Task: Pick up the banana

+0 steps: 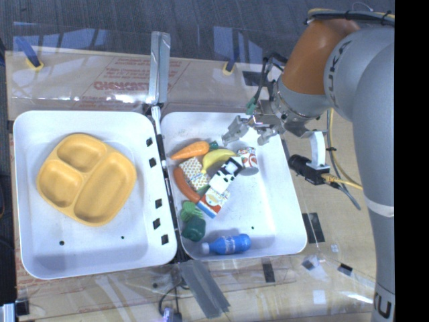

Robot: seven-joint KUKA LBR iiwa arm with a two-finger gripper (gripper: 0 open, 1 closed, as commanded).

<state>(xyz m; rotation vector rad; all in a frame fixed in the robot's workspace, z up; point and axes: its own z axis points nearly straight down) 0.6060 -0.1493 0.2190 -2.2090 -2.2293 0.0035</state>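
Note:
The yellow banana (219,158) lies in the right bin (281,206), in a pile between an orange carrot (190,151) and a small can (248,159). My gripper (249,131) hangs just above and to the right of the banana, over the bin's upper part. Its two grey fingers (234,130) are spread apart with nothing between them, so it stands open. The banana's lower edge is partly covered by a black-and-white carton (224,174).
The right bin also holds a sausage (186,183), a patterned box (194,169), a green item (192,223) and a blue bottle (228,244). The left bin (40,247) holds a yellow divided plate (86,178). A metal divider (159,69) stands between the bins.

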